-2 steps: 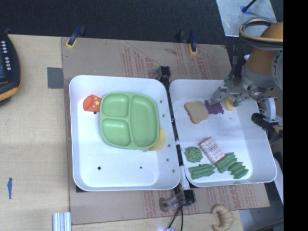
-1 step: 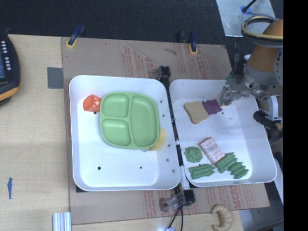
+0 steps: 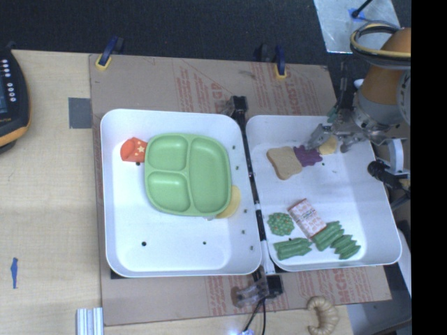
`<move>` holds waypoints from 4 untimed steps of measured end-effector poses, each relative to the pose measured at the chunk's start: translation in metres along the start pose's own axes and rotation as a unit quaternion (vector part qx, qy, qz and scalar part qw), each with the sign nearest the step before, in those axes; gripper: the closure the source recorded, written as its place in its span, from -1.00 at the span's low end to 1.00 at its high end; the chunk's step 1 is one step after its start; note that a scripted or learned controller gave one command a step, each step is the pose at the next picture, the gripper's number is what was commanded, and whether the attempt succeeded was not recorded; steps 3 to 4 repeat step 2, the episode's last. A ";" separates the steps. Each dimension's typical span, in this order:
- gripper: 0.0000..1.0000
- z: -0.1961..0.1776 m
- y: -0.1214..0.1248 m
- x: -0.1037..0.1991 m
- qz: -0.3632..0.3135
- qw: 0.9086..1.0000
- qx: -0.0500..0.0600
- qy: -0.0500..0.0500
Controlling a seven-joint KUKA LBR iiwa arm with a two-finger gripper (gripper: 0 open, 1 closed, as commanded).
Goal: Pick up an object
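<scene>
My gripper [image 3: 330, 135] hangs low over the far part of the right bin [image 3: 377, 208], reaching in from the right. Just below it to the left lies a purple object [image 3: 308, 155], and a small yellow piece [image 3: 328, 146] shows right beneath it. A tan toast slice [image 3: 283, 162] lies next to the purple object on its left. Nothing can be seen held in the gripper.
Near the right bin's front lie a green broccoli piece [image 3: 281, 223], a red-and-white packet [image 3: 307, 218] and green bean pods [image 3: 336, 239]. The left bin [image 3: 126, 243] holds a green divided plate [image 3: 188, 174], a red object [image 3: 133, 149] and a yellow piece [image 3: 231, 202] under the plate's edge.
</scene>
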State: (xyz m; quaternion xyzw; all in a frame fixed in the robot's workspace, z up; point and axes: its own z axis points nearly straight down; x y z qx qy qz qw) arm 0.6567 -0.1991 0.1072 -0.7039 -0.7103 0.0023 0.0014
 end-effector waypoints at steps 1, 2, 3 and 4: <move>-1.00 0.002 -0.001 0.015 0.002 1.000 0.000 0.001; 1.00 -0.010 0.000 0.013 0.001 1.000 0.000 0.000; 1.00 -0.010 0.000 0.013 0.001 1.000 0.000 0.000; 1.00 -0.010 0.000 0.013 0.001 1.000 0.000 0.000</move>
